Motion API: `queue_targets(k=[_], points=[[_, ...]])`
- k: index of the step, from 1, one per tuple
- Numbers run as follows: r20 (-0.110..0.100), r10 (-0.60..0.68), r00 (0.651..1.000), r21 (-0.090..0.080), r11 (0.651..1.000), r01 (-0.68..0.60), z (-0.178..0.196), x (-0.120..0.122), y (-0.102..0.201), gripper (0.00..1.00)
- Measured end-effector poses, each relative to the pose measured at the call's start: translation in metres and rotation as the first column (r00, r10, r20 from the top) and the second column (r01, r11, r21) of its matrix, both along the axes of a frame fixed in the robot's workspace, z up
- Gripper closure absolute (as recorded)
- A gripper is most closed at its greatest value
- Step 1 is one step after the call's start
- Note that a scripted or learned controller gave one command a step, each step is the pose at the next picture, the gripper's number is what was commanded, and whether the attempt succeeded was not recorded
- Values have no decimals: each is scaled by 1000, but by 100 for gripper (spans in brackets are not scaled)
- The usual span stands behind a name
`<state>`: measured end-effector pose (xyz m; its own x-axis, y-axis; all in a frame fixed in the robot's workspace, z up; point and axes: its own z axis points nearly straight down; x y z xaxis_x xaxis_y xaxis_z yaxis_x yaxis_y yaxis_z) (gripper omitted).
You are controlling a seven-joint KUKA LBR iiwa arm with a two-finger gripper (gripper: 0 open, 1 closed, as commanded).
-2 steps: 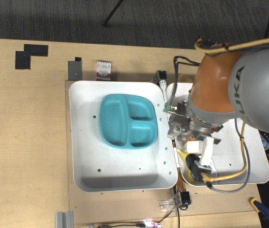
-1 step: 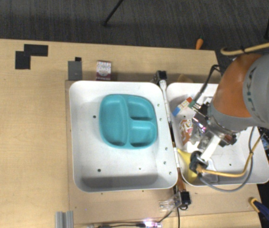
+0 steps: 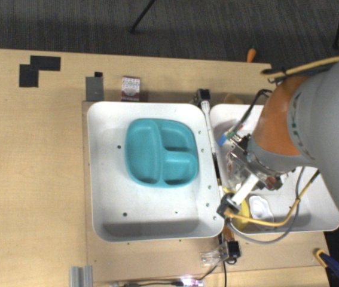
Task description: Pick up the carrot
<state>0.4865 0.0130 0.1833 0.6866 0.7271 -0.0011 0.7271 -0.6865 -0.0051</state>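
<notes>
Closest to me, the wooden bench (image 3: 31, 178) is holding two white bins side by side. In the right bin (image 3: 315, 211) a small white thing (image 3: 259, 208) is lying near the front wall. The big grey arm (image 3: 324, 118) is reaching in from the right and hanging over that bin, hiding much of its floor. Its gripper (image 3: 244, 163) is pointing down close to that bin's left wall, and I cannot tell if it is pinching anything. I cannot tell where the carrot is lying. In the left bin (image 3: 106, 160) a blue-green plate (image 3: 160, 153), split into sections, is sitting in the middle. Farther back, a little box (image 3: 131, 87) is standing just behind the left bin.
</notes>
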Motion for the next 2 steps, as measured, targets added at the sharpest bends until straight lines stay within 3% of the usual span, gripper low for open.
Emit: queue_targets(k=[1, 2], points=[[2, 40, 999, 1, 999, -40, 1, 0, 46, 100], [25, 163, 986, -4, 987, -162, 184, 14, 0, 100]])
